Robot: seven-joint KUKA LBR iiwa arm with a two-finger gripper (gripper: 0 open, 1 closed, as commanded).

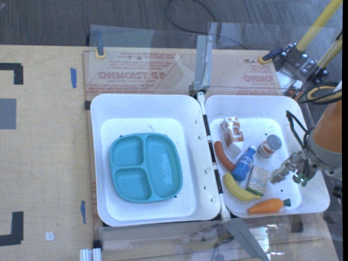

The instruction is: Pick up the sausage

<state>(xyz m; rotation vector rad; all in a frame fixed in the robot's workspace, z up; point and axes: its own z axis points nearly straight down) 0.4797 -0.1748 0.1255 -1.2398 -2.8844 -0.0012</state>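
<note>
I see two white bins side by side on the bench. The left bin [103, 113] holds a blue plate [145, 167] with three parts, and it sits in the middle of that bin.

The right bin [255, 105] holds many things. A small box [232, 131] with red and white on it stands near the far left part. A little can [269, 145] with a grey top sits near the middle, more to the right. A blue bottle [244, 163] lies tilted in the middle. A spotty sponge [259, 179] lies just beside the bottle, nearer the front. A yellow banana [239, 187] curves along the front left part, touching the sponge. An orange carrot [268, 205] lies by the front edge.

The sausage [223, 155] is red and long. It lies near the left wall of the right bin, between the box and the banana, just beside the bottle.

My gripper [291, 171] is low at the right side of the right bin, near the sponge and the can. I cannot tell if my jaws are apart or together. Nothing sits between them that I can see. The sausage is well apart from me, across the bin, with the bottle and the sponge between us.
</note>
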